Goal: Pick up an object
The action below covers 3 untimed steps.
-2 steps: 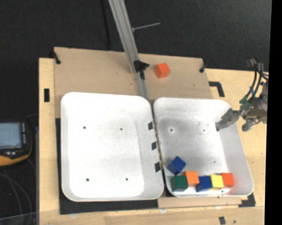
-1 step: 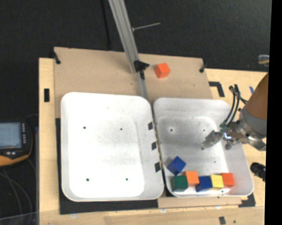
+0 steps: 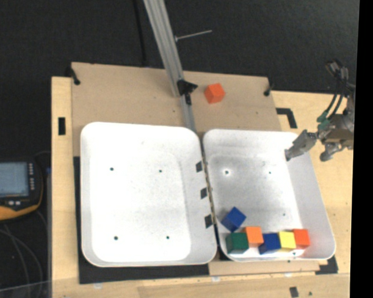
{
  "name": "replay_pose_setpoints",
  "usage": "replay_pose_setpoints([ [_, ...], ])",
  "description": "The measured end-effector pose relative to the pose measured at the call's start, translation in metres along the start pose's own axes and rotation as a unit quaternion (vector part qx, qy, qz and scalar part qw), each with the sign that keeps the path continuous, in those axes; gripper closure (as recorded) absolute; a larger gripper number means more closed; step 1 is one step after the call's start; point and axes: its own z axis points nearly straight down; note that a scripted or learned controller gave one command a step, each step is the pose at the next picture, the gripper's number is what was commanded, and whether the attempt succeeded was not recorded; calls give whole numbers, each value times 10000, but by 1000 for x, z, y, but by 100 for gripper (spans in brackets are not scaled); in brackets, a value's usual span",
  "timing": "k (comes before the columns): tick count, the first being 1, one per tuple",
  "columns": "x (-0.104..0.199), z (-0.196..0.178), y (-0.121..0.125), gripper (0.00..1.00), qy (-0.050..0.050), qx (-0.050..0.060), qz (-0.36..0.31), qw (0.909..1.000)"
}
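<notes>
Gripper (image 3: 313, 147) at the right edge of the frame, fingers spread and holding nothing, over the far right rim of the right bin (image 3: 307, 180).
Small coloured cubes sit at the lower edge of that bin: a blue cube (image 3: 234, 218) tilted on its own, then a row of green (image 3: 237, 242), orange (image 3: 254, 236), blue (image 3: 270, 242), yellow (image 3: 287, 240) and orange-red (image 3: 301, 237). One orange cube (image 3: 215, 93) lies on the bench at upper centre.
</notes>
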Motion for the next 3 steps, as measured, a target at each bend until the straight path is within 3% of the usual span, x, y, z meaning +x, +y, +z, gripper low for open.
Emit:
replay_pose_setpoints([
  [1, 18, 113, 15, 0, 19, 86, -10, 10000],
  [2, 16, 155, -43, 0, 18, 85, 34, 10000],
  [3, -22, 251, -3, 0, 2, 31, 38, 10000],
])
